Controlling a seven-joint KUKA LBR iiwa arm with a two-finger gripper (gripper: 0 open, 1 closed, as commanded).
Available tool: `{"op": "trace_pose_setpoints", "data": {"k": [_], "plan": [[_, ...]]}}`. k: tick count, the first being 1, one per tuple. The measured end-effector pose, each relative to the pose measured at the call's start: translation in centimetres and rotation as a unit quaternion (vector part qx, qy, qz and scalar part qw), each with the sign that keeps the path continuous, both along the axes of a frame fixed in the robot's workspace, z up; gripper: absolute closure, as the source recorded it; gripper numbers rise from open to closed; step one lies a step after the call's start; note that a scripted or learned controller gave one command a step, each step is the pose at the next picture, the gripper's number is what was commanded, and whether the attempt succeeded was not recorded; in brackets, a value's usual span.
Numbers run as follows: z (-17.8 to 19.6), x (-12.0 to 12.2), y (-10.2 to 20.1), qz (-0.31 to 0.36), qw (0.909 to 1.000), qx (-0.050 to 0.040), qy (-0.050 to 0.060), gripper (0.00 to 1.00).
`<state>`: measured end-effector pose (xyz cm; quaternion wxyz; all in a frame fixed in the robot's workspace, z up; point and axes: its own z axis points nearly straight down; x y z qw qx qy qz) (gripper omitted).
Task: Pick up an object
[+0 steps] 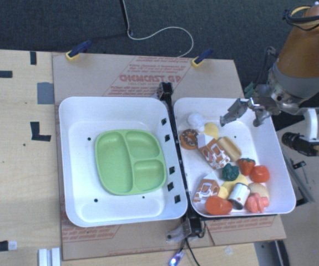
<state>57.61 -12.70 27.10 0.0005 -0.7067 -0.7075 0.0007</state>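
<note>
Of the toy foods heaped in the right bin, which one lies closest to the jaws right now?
The small white rounded piece at the heap's far edge, beside the yellow piece; it lies nearest the gripper.

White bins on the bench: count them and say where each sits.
2. The left bin holds a green divided plate; the right bin beside it holds a pile of toy food.

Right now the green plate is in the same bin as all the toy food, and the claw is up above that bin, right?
Not quite. In the camera view the green plate sits alone in the left bin. The toy food is piled in the right bin, and the claw is above that one.
</note>
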Motion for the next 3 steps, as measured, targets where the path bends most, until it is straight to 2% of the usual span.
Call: {"op": "trace_pose_setpoints", "data": {"k": [1,2,3], "plan": [[-9.9,-4.3,-8.8,-0.005,1.0,-0.0003,0.006,0.0],[-11.8,-9.4,-0.7,0.002,1.0,0.0032,0.004,0.0],[-8.6,-9.2,6.2,0.004,1.0,0.0019,-0.001,0.0]]}}
